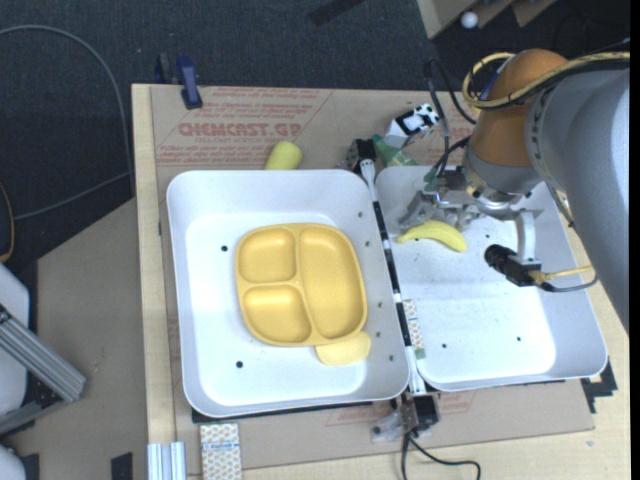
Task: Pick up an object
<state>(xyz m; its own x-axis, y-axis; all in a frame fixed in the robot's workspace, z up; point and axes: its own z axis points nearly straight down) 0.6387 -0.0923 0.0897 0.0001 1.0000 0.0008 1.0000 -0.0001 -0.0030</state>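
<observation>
Banana (436,234) lies near the right bin's (520,363) far-left corner, long axis roughly left-right, beneath the gripper (445,206); finger state unclear.

arm (580,118) cut off at right edge, yellow piece (343,350) half under tray (300,283)

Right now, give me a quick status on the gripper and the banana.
Gripper low in right bin, just above banana. Banana lying flat on bin floor, not held. Nothing between them.
</observation>
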